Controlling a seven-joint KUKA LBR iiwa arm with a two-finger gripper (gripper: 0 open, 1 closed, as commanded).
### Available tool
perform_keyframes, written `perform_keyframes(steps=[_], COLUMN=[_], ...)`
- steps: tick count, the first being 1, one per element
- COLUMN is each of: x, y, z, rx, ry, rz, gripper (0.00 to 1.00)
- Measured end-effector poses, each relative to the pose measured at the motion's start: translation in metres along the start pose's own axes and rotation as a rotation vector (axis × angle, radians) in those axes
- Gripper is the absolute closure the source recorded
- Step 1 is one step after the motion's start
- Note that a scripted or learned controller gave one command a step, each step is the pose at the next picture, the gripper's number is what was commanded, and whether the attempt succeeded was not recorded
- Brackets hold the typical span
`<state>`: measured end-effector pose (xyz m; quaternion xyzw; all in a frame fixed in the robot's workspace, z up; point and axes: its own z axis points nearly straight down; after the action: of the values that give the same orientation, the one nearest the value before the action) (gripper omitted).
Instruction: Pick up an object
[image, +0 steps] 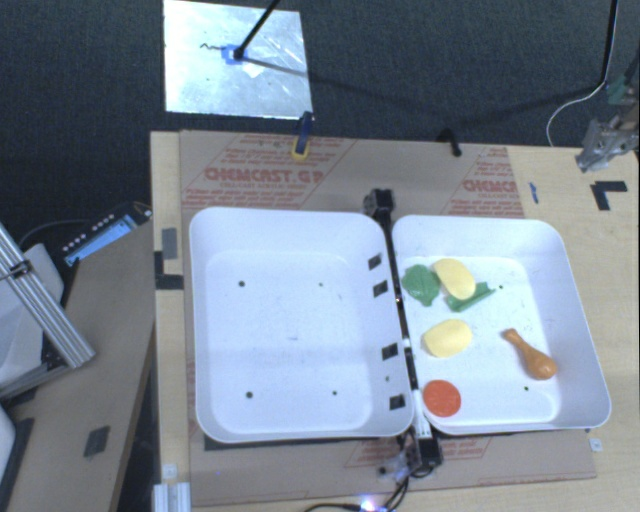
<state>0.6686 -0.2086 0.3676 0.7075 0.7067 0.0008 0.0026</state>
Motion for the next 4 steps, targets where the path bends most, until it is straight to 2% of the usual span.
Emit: perform_keyframes(steps=[1, 2, 3, 4], x=[0.103, 0.037, 0.000, 0.002], y=[-0.008, 0.000, 0.000, 0.001], z=[-0.041, -0.030, -0.025, -0.044], rx=[-0.003, 0.001, 0.001, 0.000], ry=[0.004, -0.001, -0.001, 0.001], rz=[-0.015, 0.001, 0.000, -0.005], gripper=[1.00, 1.00, 1.00, 1.00])
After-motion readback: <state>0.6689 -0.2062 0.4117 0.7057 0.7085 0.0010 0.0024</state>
